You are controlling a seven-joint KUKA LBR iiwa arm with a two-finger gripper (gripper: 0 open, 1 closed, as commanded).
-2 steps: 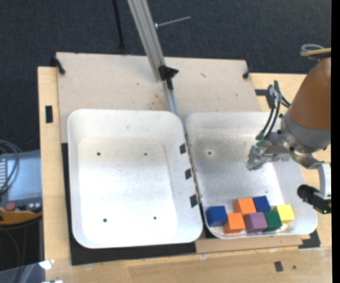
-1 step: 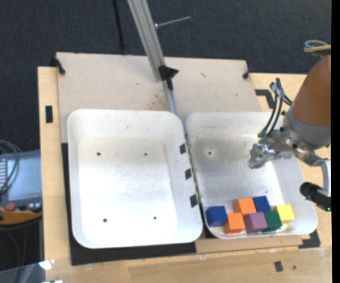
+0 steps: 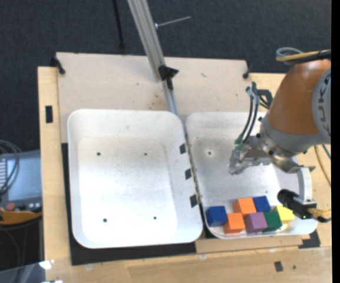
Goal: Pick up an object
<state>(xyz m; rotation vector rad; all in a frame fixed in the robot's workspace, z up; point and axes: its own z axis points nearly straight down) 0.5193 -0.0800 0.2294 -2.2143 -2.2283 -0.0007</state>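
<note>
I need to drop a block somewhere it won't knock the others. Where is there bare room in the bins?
The left bin offers bare floor wall to wall. In the right bin, the far half beside the divider is free. Its near edge is crowded: blue block, orange blocks, purple block, green block.

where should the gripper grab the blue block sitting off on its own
Take the lone blue block from above, across its left and right faces. Its left side faces bare bin floor, with a small gap to the orange block on its right, so the jaws likely fit there.
</note>
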